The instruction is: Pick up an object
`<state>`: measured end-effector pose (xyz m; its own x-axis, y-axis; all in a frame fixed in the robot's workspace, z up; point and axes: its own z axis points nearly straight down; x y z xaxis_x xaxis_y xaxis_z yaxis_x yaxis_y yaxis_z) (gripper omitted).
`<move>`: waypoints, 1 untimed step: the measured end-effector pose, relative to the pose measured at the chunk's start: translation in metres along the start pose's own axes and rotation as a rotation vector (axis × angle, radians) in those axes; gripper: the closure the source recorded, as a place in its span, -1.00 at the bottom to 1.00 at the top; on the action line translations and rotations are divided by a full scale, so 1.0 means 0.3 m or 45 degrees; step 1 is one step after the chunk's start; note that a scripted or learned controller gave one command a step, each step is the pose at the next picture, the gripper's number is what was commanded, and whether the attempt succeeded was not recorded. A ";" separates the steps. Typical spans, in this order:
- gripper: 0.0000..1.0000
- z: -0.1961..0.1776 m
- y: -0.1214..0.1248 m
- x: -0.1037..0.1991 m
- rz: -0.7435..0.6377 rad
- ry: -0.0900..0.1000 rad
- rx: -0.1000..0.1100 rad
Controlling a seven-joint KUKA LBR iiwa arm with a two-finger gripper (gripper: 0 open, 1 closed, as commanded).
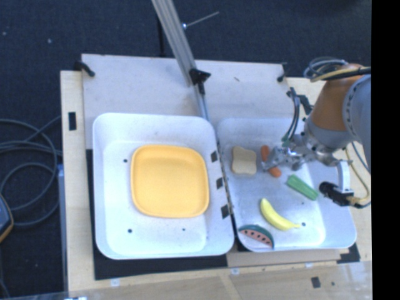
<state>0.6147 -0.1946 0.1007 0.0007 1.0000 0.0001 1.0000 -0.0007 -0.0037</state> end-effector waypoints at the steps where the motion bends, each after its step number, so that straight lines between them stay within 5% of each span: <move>1: 1.00 -0.045 0.005 -0.002 0.000 -0.001 -0.008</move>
<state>0.6162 -0.1952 0.1143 0.0007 1.0000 -0.0007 1.0000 -0.0007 0.0023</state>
